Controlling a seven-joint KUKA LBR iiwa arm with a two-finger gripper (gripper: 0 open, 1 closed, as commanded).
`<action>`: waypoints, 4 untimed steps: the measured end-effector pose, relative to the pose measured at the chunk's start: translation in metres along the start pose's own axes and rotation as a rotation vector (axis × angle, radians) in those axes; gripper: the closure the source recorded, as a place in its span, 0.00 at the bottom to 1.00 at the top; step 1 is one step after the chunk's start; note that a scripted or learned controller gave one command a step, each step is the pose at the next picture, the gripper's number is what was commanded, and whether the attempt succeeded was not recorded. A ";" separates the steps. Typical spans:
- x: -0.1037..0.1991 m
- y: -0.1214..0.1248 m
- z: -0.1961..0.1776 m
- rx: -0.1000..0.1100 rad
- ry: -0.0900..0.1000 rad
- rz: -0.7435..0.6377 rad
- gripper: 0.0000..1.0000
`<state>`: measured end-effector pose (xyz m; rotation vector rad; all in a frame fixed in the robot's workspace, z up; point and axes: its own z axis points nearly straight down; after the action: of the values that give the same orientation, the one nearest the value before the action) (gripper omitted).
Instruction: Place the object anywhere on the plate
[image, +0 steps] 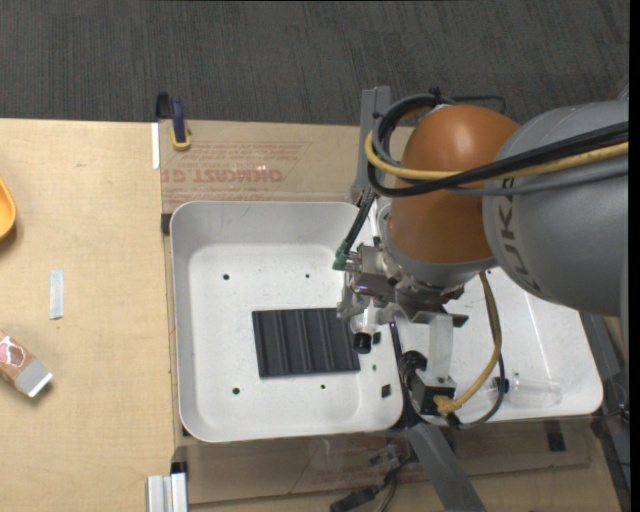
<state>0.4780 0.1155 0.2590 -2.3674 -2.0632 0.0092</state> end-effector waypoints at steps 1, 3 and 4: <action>0.027 -0.004 0.000 -0.001 0.000 -0.272 1.00; 0.025 -0.003 -0.008 0.002 -0.002 -0.268 1.00; 0.073 -0.010 -0.042 -0.003 0.000 -0.406 1.00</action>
<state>0.4778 0.1891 0.3008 -1.9032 -2.4992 0.0058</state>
